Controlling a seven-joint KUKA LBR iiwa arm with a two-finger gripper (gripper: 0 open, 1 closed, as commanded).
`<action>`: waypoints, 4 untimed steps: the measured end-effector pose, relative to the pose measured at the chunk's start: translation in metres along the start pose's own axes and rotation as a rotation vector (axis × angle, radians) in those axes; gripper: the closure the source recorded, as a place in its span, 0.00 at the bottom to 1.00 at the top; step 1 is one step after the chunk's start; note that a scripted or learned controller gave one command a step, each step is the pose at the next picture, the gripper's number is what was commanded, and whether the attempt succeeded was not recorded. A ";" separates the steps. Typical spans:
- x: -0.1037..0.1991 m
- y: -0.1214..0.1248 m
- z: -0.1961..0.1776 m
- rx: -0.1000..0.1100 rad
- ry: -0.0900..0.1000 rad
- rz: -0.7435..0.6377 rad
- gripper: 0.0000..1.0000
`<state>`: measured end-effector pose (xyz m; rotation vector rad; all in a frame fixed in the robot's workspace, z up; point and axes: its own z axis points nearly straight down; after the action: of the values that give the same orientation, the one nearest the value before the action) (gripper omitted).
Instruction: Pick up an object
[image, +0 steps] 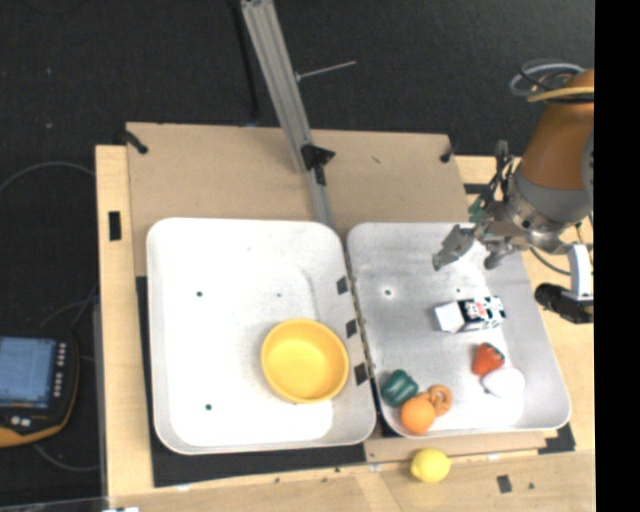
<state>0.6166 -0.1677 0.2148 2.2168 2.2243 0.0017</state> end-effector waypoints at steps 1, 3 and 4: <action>0.000 0.000 0.000 0.000 0.000 0.000 0.00; -0.013 0.011 0.112 0.006 -0.002 0.004 0.00; -0.015 0.011 0.113 0.002 -0.004 0.006 0.00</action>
<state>0.6277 -0.1825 0.1017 2.2226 2.2164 -0.0054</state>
